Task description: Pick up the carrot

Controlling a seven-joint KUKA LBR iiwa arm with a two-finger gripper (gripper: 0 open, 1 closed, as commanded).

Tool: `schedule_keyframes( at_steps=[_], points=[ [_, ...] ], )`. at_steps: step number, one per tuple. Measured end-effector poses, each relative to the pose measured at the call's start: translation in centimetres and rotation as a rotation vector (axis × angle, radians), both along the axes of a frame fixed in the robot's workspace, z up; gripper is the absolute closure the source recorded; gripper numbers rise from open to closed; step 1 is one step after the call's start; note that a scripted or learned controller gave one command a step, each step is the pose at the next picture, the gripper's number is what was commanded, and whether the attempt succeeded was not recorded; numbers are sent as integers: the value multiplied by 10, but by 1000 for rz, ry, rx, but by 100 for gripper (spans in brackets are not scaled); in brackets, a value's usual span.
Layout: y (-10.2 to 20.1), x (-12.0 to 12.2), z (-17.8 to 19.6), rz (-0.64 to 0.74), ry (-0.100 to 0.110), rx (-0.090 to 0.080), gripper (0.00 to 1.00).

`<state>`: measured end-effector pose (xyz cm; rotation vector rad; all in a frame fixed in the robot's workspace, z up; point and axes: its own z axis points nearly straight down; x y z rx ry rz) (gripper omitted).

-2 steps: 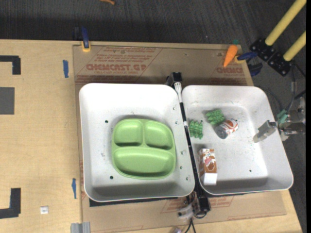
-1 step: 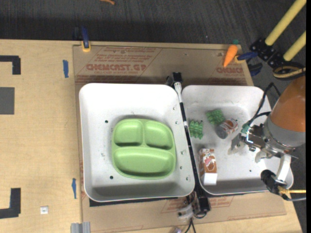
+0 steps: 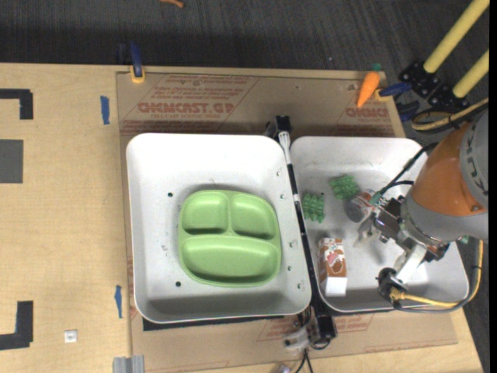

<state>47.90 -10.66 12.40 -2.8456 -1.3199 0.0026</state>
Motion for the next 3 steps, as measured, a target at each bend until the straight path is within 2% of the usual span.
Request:
schedule_keyframes(
  at_steps=[1, 2, 3],
  points=[
    [13, 0, -10, -91, 2, 1, 0],
    [13, 1, -34, 125, -6, -2, 0],
    [-64, 0, -15, 283, -4, -4, 0]
  ],
)
